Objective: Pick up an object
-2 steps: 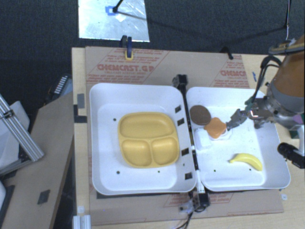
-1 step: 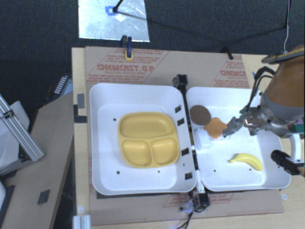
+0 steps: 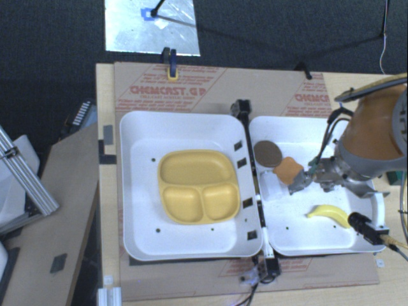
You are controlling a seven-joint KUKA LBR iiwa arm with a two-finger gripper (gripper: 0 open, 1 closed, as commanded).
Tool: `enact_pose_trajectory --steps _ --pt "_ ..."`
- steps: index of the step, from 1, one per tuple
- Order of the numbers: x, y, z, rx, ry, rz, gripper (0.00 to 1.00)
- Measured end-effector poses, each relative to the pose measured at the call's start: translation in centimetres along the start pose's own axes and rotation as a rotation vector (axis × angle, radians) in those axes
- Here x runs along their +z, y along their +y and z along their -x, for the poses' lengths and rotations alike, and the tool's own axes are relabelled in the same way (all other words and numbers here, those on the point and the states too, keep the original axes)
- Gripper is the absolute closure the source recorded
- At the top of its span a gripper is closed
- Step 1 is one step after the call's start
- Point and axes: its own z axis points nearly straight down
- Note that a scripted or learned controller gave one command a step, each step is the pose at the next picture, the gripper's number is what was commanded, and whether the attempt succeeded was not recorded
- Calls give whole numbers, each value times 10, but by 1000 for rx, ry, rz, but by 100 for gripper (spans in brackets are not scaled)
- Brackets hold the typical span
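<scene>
In the right bin (image 3: 280,234) lie three things. A brown round disc (image 3: 267,152) rests near the bin's back left corner. An orange block (image 3: 286,169) lies just in front of it. A yellow banana (image 3: 330,215) lies toward the front right. My gripper (image 3: 299,182) reaches in from the right and sits low over the bin floor, right beside the orange block's front right edge and behind the banana. The arm's orange band (image 3: 376,127) and grey wrist hide the bin's right side.
The left bin (image 3: 137,234) holds a yellow divided plate (image 3: 194,185). A black divider with clips (image 3: 250,171) runs between the bins. A black part (image 3: 365,227) sticks out near the right bin's front right corner. Cardboard lies under both bins.
</scene>
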Motion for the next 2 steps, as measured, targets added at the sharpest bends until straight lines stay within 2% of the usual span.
enact_pose_trajectory --steps 1,2 --pt "53 -4 -11 -1 1 0 0" --pt "40 -2 -9 -1 -1 7 100"
